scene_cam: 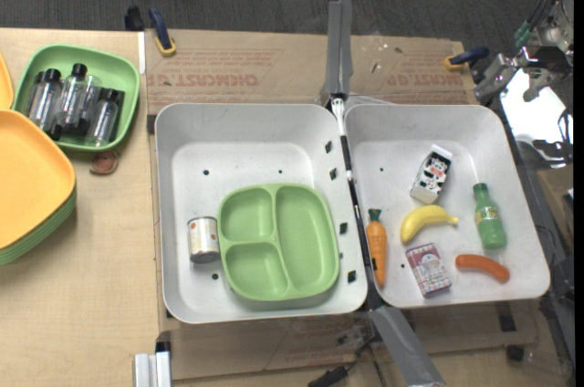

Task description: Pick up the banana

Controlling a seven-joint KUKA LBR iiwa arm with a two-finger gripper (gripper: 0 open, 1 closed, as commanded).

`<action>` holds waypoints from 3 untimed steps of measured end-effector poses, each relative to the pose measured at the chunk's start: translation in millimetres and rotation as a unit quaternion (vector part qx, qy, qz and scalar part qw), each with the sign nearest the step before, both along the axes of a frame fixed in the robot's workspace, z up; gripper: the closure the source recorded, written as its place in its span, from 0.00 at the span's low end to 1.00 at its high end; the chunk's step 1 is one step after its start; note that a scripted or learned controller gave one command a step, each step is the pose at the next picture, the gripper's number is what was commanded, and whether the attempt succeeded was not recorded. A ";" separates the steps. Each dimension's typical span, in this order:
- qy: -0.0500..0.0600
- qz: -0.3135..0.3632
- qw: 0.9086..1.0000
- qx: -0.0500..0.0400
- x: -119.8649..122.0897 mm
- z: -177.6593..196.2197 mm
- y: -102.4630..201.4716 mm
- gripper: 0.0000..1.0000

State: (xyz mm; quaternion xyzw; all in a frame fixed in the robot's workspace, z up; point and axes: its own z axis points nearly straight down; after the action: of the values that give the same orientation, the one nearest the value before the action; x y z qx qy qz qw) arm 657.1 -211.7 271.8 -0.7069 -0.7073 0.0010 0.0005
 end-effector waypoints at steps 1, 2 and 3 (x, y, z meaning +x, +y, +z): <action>0.001 0.060 0.998 0.004 -76.3 -161.0 -7.2 0.00; -0.001 0.184 0.983 0.003 -121.8 -180.3 -7.6 0.00; -0.002 0.182 0.983 0.001 -121.4 -171.0 -9.2 1.00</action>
State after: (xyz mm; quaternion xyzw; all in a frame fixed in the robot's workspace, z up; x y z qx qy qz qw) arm 535.7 -220.9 100.8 -0.5668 -0.8238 -0.0013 0.0000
